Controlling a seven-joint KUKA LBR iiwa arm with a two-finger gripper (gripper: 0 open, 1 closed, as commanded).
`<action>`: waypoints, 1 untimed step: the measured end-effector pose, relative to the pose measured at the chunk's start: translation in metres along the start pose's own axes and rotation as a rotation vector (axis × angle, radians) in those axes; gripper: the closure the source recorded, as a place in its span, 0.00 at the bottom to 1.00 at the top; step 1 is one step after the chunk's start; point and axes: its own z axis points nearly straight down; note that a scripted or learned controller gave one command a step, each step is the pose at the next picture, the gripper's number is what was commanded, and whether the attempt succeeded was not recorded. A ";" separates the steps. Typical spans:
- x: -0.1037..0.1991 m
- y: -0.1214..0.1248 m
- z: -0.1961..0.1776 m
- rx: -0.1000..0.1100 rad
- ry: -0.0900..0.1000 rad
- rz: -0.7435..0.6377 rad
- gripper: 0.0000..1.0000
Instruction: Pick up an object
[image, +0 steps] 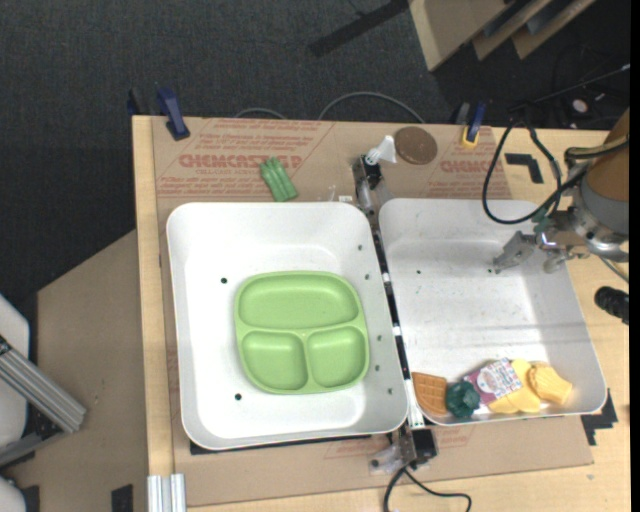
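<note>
Seen from above: two shallow white bins side by side on a cardboard-covered bench (240, 150), the left bin (200, 240) bearing a green three-compartment plate (300, 330) set flat near its middle, the right bin (560, 300) holding a small heap of toys for picking. Heap pressed into the right bin's near edge — a brown waffle-like piece (430, 392), a dark green lump (462, 400), a pink-and-white wrapped item (497, 378), a yellow piece (518, 402) and a tan cookie-like piece (551, 384), touching or overlapping, likely slid there along the bin's floor. Gripper (503, 257) low over the far right part of the right bin, well apart from the heap, reaching in from the right with nothing between its fingers; fingers close together at the tips, though too small and blurred to tell pressed from slightly parted. Arm largely cut off at the right edge, a black cable (500, 170) looping above it. Beyond the bins, a green object (279, 180) and a brown disc (415, 146) on the cardboard, identities unclear.
</note>
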 end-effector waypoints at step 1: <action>0.002 0.003 0.055 -0.001 0.006 0.000 0.00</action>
